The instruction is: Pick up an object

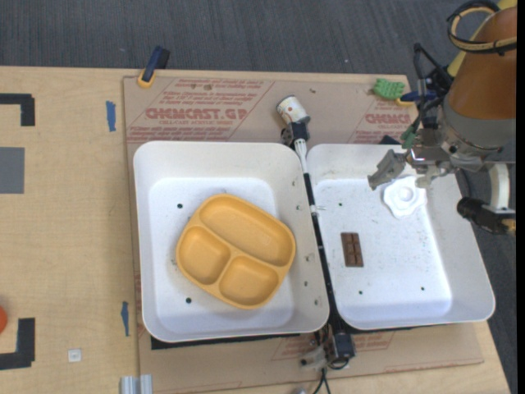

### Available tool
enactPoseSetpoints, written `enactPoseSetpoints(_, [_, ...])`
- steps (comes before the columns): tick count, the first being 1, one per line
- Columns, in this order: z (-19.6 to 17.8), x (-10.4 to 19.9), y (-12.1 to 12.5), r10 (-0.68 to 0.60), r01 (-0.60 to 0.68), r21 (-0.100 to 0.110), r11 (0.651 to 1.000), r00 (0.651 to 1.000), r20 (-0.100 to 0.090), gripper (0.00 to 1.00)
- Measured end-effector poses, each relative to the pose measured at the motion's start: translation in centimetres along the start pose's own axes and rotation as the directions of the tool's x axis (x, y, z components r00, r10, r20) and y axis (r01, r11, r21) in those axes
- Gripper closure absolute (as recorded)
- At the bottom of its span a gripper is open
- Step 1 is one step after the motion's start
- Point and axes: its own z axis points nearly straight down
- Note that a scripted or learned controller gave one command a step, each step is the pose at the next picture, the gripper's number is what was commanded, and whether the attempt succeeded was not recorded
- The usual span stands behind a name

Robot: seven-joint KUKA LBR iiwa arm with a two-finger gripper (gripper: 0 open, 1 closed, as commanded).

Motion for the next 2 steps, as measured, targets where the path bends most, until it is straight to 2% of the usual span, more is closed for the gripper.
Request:
enactPoseSetpoints(1, [11.7, -4.8, 1.5, 0.019, -0.019, 0.001, 1.000, 1.000, 0.000, 0.00])
enactPoseSetpoints(2, [15.3, -1.2, -7.3, 0.137, -0.137, -0.003, 0.991, 0.991, 0.000, 0.00])
